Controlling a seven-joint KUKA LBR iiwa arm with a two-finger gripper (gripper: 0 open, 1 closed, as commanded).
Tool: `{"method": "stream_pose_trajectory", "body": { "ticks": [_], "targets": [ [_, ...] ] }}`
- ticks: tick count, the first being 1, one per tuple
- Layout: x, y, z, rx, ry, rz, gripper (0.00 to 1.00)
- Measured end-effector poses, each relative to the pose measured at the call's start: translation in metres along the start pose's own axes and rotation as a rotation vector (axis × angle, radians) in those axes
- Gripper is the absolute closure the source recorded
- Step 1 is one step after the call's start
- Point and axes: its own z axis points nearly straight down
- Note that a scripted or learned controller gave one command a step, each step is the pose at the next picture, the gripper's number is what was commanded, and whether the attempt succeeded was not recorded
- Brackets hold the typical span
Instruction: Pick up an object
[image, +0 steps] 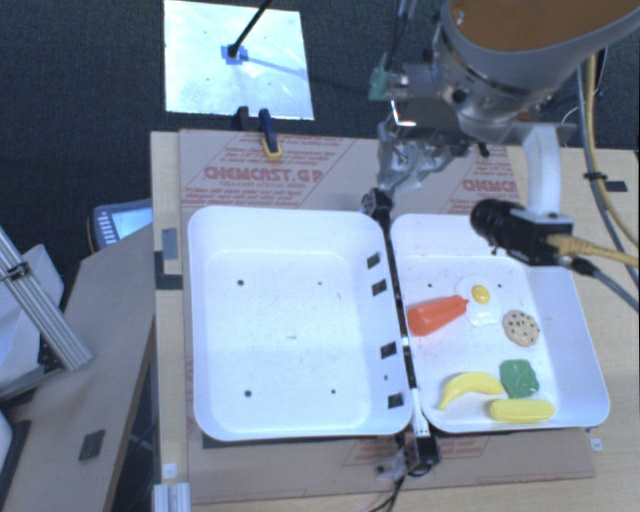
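Two white bins side by side, arm up at the far edge, toys all in the right bin.

Gripper (405, 165) hangs over the back of the bench near the top of the seam between the bins, nothing seen between its tips; can't tell how the claw stands, too dark and cluttered. Left bin (290, 330) bare white floor. Right bin (565, 300) holds six toys: orange carrot (437, 315) near the divider, fried egg (479, 300) just beside its tip, cookie (520, 327) right of the egg, green piece (519, 377) below the cookie, banana (470, 387) left of the green piece, yellow corn-like piece (521, 409) along the front wall. Black camera unit (515, 230) sits over the right bin's far edge.
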Motion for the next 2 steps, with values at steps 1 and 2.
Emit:
{"method": "stream_pose_trajectory", "body": {
  "ticks": [1, 2],
  "targets": [
    [0.013, 0.039, 0.000, -0.001, -0.002, 0.005, 1.00],
    [0.012, 0.037, -0.012, -0.003, -0.001, 0.003, 1.00]
  ]
}}
